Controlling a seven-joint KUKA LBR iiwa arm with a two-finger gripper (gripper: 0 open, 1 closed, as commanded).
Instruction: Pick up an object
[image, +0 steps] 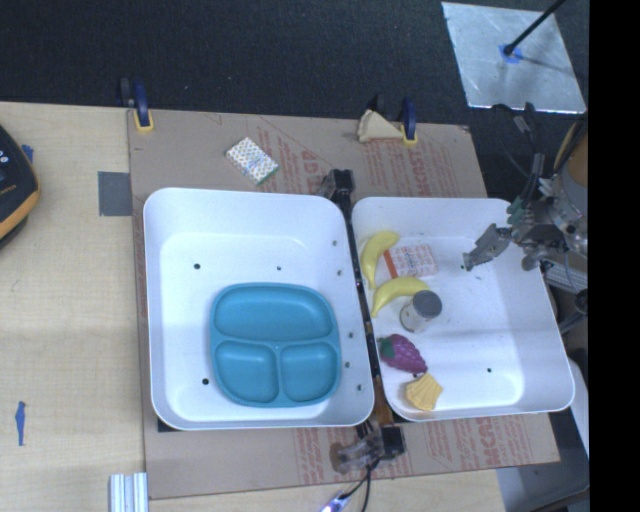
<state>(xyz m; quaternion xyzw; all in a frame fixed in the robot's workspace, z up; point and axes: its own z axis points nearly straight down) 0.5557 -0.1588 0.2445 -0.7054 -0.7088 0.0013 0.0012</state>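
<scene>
The right bin (520, 390) holds a curved banana (375, 253), a second banana (398, 292), a white and orange packet (412, 260), a grey can (420, 310), a purple bunch of grapes (402, 352) and a yellow wedge (424, 392). These lie along the bin's left side. My gripper (506, 255) hangs over the upper right part of this bin, open, with nothing between its fingers. It is well to the right of the packet and the can.
The left bin (170, 230) carries a blue divided plate (275, 343). A small patterned packet (251, 159) lies on the cardboard behind the bins. Clamps hold the cardboard's far edge. The right bin's floor is bare white at its right and front.
</scene>
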